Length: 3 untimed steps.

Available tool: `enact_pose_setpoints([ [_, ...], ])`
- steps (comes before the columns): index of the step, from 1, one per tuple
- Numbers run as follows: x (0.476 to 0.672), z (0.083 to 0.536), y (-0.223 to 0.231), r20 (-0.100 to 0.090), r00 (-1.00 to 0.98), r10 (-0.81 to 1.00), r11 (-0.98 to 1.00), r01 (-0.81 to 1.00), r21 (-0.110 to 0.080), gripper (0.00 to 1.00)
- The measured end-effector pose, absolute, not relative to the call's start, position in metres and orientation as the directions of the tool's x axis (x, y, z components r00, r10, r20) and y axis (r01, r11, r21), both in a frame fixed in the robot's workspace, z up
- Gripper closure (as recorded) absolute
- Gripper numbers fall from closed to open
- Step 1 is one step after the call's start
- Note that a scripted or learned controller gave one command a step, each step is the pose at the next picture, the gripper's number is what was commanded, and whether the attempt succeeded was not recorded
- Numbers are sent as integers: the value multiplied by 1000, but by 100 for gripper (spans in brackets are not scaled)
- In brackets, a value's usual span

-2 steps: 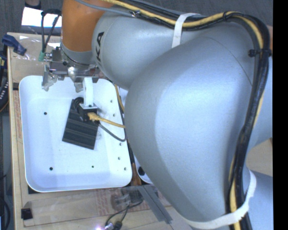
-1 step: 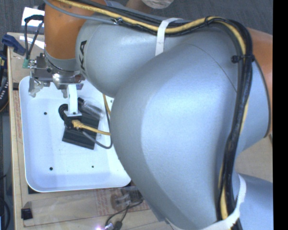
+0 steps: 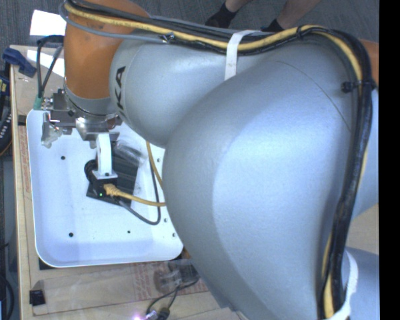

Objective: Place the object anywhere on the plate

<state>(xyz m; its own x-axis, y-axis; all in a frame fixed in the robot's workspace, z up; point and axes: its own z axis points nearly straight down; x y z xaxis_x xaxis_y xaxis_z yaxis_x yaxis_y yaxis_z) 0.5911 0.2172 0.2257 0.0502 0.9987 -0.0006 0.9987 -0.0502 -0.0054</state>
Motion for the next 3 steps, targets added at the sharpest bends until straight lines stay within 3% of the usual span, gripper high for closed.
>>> enact_pose_setpoints([
  [1,569,198,154,-1,-107,994,107,994,-6,0],
  [2,621,192,80,-1,-179,984,179,984,-3,0],
  [3,626,163,139,-1,-176,984,176,984,-3,0],
])
